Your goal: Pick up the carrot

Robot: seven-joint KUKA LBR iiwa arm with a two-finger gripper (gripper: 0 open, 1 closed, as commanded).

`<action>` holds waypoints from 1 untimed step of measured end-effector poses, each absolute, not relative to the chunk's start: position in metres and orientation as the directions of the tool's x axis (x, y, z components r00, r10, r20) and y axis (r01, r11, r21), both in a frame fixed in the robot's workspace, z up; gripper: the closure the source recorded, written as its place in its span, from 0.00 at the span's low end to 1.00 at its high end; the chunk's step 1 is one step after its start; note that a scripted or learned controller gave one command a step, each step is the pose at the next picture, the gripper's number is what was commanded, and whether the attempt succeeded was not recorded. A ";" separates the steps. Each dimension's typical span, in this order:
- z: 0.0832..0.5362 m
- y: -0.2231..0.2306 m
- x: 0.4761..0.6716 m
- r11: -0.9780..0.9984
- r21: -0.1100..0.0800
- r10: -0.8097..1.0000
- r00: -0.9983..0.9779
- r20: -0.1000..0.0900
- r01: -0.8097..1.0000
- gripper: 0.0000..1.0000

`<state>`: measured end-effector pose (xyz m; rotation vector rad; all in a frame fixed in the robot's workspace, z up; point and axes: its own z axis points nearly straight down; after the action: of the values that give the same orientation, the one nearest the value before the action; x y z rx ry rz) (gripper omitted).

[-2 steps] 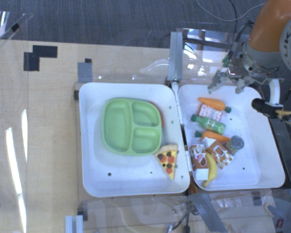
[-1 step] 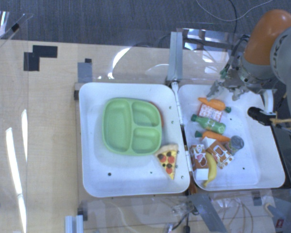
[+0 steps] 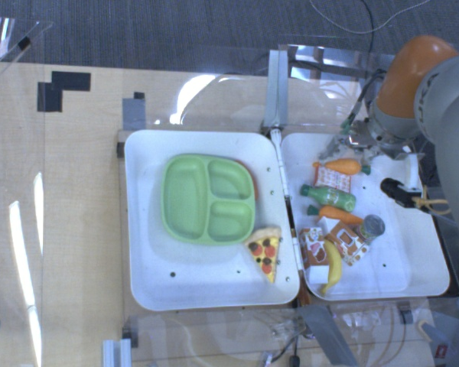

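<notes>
The gripper (image 3: 357, 141) hangs at the right bin's (image 3: 413, 280) one o'clock, over a carrot (image 3: 343, 166). Its finger state: cannot tell

So the desk (image 3: 61, 228) is light wood. Two shallow white bins sit on it side by side, the left bin (image 3: 149, 281) touching the right bin (image 3: 413, 277).

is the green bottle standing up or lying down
Lying down: the green bottle rests on its side in the right bin.
</notes>
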<state>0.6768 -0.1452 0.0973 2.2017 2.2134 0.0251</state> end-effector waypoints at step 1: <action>0.112 -0.144 0.680 0.010 0.036 1.000 -0.010 -0.004 0.999 1.00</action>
<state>0.6804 -0.1442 0.1122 2.1908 2.2122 0.0348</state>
